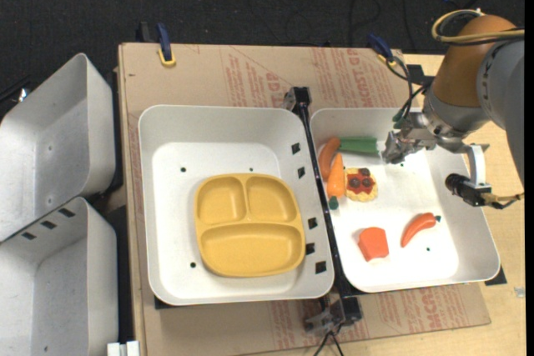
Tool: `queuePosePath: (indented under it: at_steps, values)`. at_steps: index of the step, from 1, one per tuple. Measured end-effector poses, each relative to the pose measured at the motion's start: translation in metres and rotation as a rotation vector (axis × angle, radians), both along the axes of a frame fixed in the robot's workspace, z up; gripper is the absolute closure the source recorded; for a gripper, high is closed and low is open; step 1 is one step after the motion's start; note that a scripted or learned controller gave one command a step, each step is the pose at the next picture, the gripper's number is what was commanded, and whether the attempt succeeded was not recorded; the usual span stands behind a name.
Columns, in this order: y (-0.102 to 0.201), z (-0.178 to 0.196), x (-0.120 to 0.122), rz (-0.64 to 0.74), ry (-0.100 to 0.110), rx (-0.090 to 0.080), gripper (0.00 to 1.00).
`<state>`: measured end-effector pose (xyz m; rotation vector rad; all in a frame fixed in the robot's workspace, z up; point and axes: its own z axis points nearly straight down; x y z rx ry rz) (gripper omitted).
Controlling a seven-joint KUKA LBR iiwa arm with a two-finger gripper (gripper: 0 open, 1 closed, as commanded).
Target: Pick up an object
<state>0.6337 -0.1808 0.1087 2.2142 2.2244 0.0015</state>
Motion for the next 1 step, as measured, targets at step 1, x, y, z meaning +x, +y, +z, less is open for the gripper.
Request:
queuePosePath:
  at_steps: [1]
  values:
    - [-0.0036, 0.0439, -0.0027, -0.005, -0.001, 0.000, 1.00]
